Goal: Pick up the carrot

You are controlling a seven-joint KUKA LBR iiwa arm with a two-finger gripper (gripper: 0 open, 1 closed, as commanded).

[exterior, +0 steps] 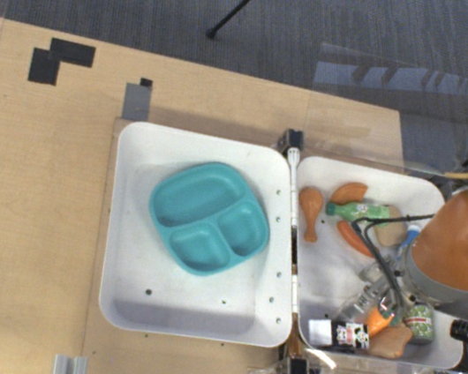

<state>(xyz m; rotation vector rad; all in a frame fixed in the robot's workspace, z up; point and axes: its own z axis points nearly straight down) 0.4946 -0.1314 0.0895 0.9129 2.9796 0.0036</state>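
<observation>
While the gripper (377,307) hangs low in the right bin (318,268), fingers' state unclear, the carrot (353,238) lies up-left of it, apart. Approach step, I judge; next needs realigning over it.

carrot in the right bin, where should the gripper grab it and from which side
Judging from this view, grip the carrot across its thicker middle, coming straight down. It lies flat and slanted between the chicken drumstick and the arm's cables, with its long sides partly free, so fingers should close across its width.
</observation>
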